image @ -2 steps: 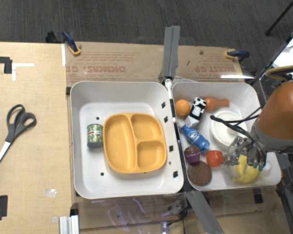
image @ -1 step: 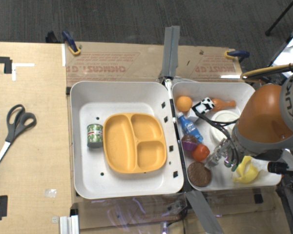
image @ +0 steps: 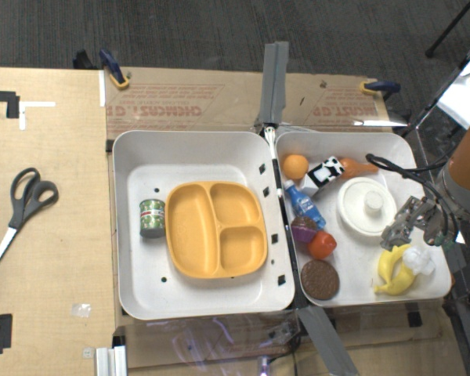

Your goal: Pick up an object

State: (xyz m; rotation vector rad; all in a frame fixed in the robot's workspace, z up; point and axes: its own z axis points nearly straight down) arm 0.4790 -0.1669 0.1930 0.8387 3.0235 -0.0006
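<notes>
Over the right bin (image: 352, 138) I have the gripper (image: 413, 224) low at the near right side, with the grey arm coming in from the right edge; I cannot tell from this slant whether it is released or clenched, and I see nothing gripped in it. It sits just above the banana (image: 393, 271), which lies against the bin's near right corner, and just beside the white round lid (image: 366, 204). Further left in the same bin I see an orange ball (image: 295, 166), a black and white toy (image: 325, 171), a blue bottle (image: 305, 204), a purple piece (image: 303, 231), a red tomato (image: 323, 245) and a brown disc (image: 319, 280), packed closely together. The left bin (image: 125, 210) holds a yellow divided plate (image: 216, 229) and a small green can (image: 152, 218) touching its left edge. I judge this to be the approach step, with no pick made yet. The banana looks like the nearest target; next I would need to centre over it, come straight down clear of the lid and the bin wall, close, then lift.
</notes>
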